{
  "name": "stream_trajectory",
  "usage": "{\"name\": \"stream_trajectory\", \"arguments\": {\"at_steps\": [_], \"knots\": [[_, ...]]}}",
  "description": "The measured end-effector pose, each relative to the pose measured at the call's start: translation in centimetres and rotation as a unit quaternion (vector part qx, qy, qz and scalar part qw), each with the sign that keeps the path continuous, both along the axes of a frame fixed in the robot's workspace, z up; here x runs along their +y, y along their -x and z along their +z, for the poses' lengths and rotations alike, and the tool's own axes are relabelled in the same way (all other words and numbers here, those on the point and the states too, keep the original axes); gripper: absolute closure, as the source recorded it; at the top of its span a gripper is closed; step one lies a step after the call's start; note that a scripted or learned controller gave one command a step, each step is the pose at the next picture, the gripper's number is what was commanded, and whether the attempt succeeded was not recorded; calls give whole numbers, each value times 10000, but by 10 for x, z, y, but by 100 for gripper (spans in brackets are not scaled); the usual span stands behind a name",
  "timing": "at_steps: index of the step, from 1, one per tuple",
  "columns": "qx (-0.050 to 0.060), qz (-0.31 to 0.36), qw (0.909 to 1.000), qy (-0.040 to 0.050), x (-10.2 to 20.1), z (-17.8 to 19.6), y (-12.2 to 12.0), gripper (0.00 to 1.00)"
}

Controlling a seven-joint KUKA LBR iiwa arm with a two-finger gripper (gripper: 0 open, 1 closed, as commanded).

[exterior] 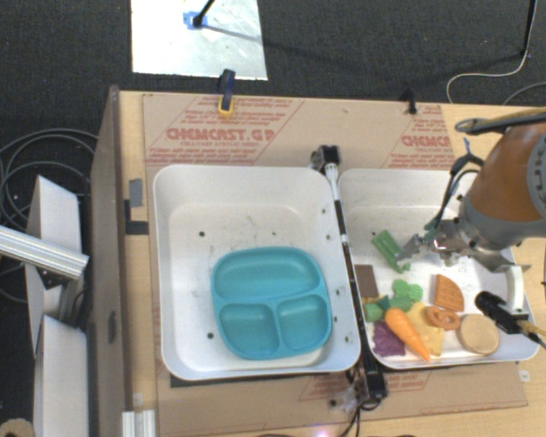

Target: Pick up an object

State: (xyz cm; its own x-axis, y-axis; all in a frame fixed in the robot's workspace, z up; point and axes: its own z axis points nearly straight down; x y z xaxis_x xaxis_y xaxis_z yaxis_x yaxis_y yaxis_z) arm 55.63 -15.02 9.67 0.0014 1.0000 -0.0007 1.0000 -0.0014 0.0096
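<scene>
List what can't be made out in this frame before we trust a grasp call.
- Gripper: finger state unreadable in the camera view; the wrist housing covers it and it is small.
- Right bin: its right wall is hidden under the arm.
- Arm: cut off by the right edge.
- Toy food pile: pieces overlap, so the lower ones' shapes are unclear.
- Green block: contact with the gripper can't be judged.
</scene>
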Motion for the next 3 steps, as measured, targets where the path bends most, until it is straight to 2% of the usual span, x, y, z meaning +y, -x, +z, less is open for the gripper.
{"name": "stream_trajectory", "arguments": {"at_steps": [1,2,3], "knots": [[32,51,10000,-9,68,43,6,0],[54,8,10000,-5,54,-15,16,0],[17,30,10000,5,39,-11,-26,0]]}}
